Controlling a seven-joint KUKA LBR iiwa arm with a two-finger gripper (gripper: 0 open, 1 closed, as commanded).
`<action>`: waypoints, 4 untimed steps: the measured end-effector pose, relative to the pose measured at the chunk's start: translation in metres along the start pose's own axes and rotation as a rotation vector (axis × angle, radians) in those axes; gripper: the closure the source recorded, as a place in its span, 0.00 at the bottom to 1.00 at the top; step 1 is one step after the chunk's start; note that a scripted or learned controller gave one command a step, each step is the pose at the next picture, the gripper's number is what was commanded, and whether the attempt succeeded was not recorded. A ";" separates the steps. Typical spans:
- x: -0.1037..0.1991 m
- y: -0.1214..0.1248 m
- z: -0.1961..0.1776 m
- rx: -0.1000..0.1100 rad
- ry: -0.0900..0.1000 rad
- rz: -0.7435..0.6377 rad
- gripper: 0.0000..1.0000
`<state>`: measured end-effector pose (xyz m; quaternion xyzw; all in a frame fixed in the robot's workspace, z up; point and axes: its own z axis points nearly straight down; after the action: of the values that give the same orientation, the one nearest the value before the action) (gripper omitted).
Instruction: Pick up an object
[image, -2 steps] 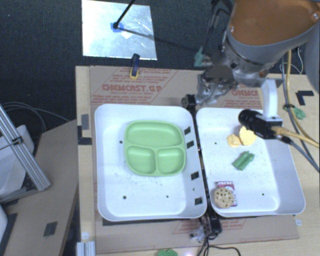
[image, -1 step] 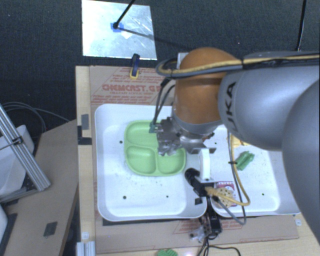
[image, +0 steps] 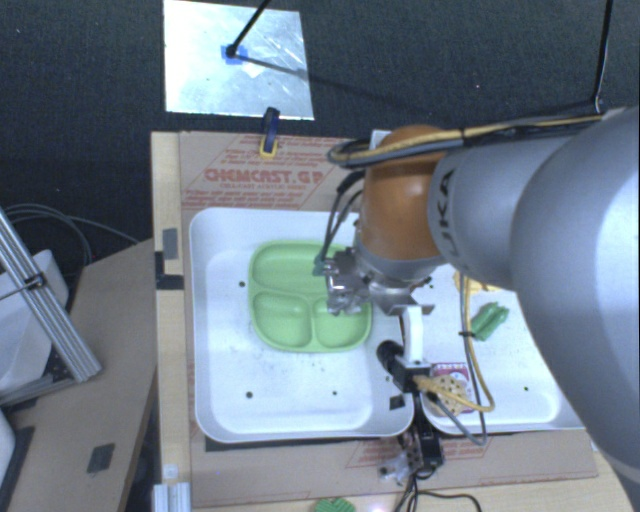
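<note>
Dark carpet behind a bench topped with brown cardboard (image: 250, 175) bearing red lettering, a silver sheet (image: 238, 60) lying beyond it at the top. On the cardboard, two shallow white bins side by side: left bin (image: 215, 330) and right bin (image: 530, 400), touching along their inner walls. Near the cardboard's far edge, a small yellow and blue clamp (image: 269, 133).

Reaching in from the right, large and close to the lens, grey arm (image: 540, 220) with orange band (image: 400, 205) above the wrist, covering much of the right bin. Gripper (image: 342, 292) low over the left bin, at the right edge of a green divided tray (image: 285, 295); whether spread, closed or pinching anything, impossible to tell from this angle.

Green divided tray flat in the left bin, toward its far right part, three compartments visible. In the right bin, a small green piece (image: 490, 320) just beside the arm, and a pink patterned card (image: 450, 378) near the front wall, with yellow and black cables (image: 470, 350) trailing past it.

Far left, slanted aluminium rails (image: 45, 310).
</note>
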<state>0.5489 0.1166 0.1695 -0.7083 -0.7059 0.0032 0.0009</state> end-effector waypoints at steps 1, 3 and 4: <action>0.011 0.050 0.065 -0.019 0.005 -0.005 1.00; -0.055 0.046 -0.077 -0.016 0.003 -0.001 1.00; -0.010 0.018 -0.012 -0.001 0.004 -0.010 1.00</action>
<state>0.5674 0.1065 0.1810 -0.7046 -0.7096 0.0013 0.0020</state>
